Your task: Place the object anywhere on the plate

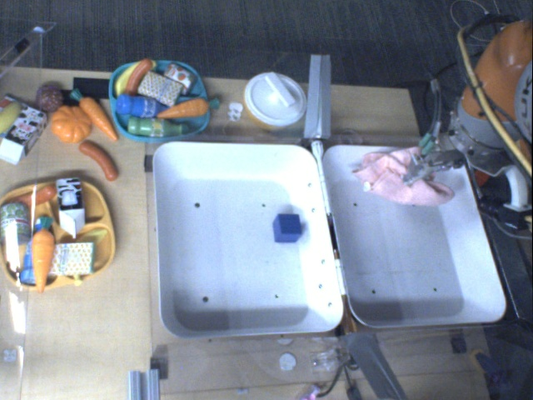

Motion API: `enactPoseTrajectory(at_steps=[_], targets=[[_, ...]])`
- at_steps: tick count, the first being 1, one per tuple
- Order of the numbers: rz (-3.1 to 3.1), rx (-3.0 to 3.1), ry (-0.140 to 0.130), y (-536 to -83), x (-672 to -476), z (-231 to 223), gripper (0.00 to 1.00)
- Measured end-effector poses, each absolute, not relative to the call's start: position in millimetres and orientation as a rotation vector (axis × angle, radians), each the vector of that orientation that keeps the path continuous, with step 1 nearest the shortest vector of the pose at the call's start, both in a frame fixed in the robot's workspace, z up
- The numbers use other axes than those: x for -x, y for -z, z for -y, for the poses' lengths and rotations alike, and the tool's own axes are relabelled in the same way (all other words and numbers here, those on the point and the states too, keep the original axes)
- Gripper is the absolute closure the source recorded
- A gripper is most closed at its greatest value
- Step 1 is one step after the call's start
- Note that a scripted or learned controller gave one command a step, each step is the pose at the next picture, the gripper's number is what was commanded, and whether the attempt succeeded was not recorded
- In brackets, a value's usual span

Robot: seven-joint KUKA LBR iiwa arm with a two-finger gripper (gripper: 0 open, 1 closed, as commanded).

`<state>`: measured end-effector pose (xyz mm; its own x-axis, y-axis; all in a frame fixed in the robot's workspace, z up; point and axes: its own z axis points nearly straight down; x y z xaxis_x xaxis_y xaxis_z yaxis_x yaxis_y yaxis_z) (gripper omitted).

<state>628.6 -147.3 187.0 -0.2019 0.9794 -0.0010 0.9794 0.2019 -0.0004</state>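
A small blue cube [288, 227] lies on the floor of the left bin [191, 307], right of its middle. In the far part of the right bin [433, 307] sits a pink plate [387, 183], which looks crumpled or uneven. My gripper [420, 170] hangs over the plate's right half, at or just above its surface, with the arm reaching in from the right. The cube is well apart from the gripper, across the wall between the two bins.
Left of the bins, a yellow tray [98, 248] and a blue bowl [200, 123] hold several toy foods. A white lidded bowl [275, 98] stands behind the bins. Loose toy vegetables [83, 123] lie at the back left.
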Motion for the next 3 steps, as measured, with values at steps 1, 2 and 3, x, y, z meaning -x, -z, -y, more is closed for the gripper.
enactPoseTrajectory(at_steps=[1, 2, 3], targets=[[-2.443, -1.974, 0.000, -224, -629.4, 146, 1.00], [-2.790, -1.448, 0.000, -217, -618.8, 103, 1.00], [-3.021, -0.861, -0.002, -227, -606.2, 57, 1.00]])
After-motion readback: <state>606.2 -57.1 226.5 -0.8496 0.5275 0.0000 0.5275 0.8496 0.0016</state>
